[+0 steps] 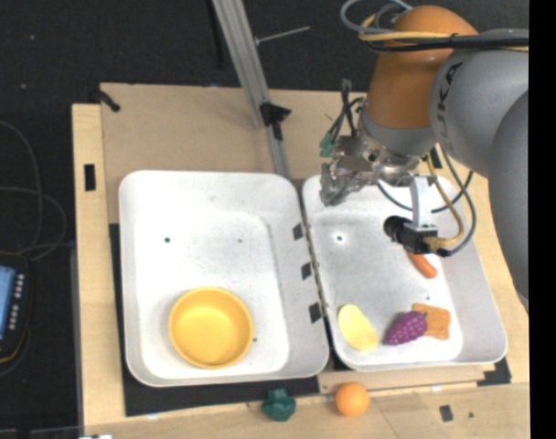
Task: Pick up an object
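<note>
Reaching in from the right, the grey arm with the orange band [408, 71] is hanging its two-finger pincer [336, 187] over the far left corner of the right shallow white bin [470, 286], close to the divide between the two bins. Whether the pincer is apart or together cannot be told from this slanted view, and nothing is showing between its tips.

Lying along the near edge of that right bin are the things to pick: a pale yellow lemon-shaped piece [357, 326] near the left corner, a purple bunch of toy grapes [406, 327] just beside it to the right, and an orange blocky piece [435, 321] touching the grapes. A small orange carrot-like piece [423, 264] is lying farther back, under a black fitting [406, 232] on the arm's cabling. All of them are sitting well apart from the pincer.

Sitting in the left shallow white bin [150, 199] is a round yellow bowl [210, 326], upright, toward the near side. On the wooden table [168, 126], in front of the bins, an orange ball [351, 399] and a small dark green object [279, 405] are resting near each other.
</note>
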Available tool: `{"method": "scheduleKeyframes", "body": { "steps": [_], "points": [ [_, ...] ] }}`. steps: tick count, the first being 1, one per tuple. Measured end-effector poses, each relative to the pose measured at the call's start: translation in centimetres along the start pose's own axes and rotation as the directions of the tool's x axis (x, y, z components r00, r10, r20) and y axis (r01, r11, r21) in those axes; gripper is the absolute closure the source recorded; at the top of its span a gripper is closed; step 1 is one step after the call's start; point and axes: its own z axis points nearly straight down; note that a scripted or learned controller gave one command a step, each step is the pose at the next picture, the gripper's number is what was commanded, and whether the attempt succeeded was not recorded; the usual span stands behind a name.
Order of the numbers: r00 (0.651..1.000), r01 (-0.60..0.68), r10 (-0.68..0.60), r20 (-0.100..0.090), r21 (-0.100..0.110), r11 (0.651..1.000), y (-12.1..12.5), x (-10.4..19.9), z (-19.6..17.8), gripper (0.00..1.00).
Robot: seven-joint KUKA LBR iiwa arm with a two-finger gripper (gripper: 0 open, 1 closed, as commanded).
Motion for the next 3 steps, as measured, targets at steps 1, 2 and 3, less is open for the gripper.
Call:
{"method": "scheduleKeyframes", "body": {
  "steps": [1,2,3],
  "points": [
    [1.0,0.004,-0.004,-0.001,0.001,1.0,-1.0,4.1,-0.3,1.0],
    [1.0,0.005,-0.005,-0.002,-0.001,1.0,-2.0,9.2,-1.1,1.0],
    [1.0,0.0,0.0,-0.001,0.0,1.0,-2.0,8.9,-1.0,0.0]
  ]
}}
